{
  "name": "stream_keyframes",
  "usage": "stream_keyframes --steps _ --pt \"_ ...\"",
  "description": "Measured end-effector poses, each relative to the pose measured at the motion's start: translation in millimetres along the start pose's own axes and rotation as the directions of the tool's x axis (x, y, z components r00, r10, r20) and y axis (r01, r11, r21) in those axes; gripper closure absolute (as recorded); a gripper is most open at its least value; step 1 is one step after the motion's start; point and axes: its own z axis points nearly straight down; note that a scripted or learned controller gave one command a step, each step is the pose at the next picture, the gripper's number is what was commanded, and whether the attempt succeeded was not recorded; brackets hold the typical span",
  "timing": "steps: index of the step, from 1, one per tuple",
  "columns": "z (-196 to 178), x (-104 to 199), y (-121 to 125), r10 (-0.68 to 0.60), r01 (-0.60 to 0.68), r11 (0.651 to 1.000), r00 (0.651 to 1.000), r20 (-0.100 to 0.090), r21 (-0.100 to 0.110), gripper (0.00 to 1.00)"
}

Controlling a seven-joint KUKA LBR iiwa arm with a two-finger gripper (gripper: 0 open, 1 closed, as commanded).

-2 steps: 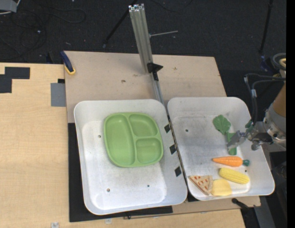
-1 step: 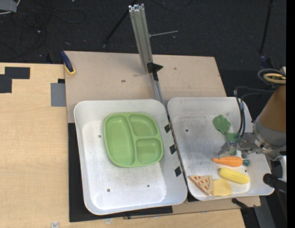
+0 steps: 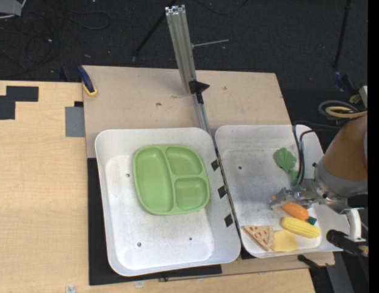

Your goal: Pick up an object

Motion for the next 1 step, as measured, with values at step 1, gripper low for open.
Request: stream_keyframes --steps 1 --pt "-12.5 -0.1 1.9 0.002 -0.002 1.0 1.0 -0.001 -0.006 1.0"
